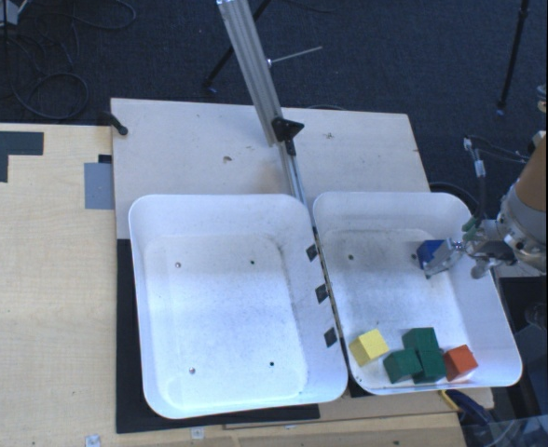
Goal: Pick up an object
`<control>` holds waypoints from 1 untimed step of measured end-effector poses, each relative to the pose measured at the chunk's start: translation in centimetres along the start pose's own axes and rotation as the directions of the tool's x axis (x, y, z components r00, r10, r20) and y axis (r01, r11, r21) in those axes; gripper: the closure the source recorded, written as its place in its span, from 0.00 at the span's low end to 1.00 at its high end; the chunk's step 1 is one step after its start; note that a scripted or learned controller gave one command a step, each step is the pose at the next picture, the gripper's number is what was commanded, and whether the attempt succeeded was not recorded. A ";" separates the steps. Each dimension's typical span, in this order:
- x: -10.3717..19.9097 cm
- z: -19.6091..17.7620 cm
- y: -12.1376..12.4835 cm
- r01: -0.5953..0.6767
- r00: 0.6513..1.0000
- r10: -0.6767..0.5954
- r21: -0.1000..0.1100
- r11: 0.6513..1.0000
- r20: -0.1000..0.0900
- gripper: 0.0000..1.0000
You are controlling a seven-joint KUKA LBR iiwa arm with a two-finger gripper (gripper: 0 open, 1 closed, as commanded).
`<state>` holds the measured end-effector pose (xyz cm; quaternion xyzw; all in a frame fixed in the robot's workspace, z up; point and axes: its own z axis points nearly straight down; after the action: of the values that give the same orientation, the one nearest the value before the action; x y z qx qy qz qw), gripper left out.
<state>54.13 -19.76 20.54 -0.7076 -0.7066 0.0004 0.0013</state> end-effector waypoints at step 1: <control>-1.2 11.7 3.6 0.004 1.000 -0.004 -0.001 1.000 0.001 0.00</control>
<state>57.67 -20.90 8.85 -0.7062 -0.7080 0.0004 0.0004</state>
